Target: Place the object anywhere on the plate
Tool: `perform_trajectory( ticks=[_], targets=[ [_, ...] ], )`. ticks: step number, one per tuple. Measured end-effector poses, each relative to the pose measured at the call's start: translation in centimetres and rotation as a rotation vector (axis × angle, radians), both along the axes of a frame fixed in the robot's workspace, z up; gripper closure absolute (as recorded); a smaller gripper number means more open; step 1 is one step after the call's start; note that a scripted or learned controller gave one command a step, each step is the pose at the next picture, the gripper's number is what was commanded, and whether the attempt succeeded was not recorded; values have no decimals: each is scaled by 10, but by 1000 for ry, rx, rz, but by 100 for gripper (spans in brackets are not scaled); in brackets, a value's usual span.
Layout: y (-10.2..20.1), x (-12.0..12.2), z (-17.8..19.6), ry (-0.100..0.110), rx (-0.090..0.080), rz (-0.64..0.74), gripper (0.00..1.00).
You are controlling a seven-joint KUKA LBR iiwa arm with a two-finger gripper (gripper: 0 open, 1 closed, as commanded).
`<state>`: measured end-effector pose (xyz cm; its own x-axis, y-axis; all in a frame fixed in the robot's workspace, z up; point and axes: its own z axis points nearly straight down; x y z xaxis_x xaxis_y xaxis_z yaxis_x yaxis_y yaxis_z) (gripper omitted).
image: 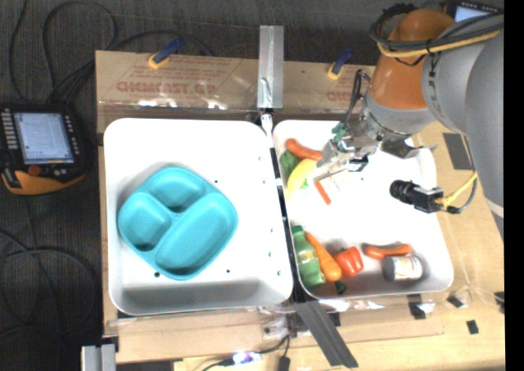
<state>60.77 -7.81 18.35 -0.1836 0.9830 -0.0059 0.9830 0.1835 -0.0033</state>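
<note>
Toy vegetables — right bin — beside plate

The gripper is hanging over toy food in the right bin. The blue plate is sitting in the left bin.

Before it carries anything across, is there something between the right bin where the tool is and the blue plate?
Only the bins' adjoining walls lie between the tool and the blue plate. The plate's compartments look bare, so nothing visible blocks a placement.
</note>
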Motion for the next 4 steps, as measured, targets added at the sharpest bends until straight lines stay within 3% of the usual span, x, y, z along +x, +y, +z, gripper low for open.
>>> perform_trajectory(
  ticks=[1,2,3,4],
  targets=[
    [46,-7,0,0,4,67,100],
    [113,11,-1,0,5,117,100],
    [213,-48,-56,4,7,127,100],
    [285,-98,-86,12,-10,125,100]
  ],
)
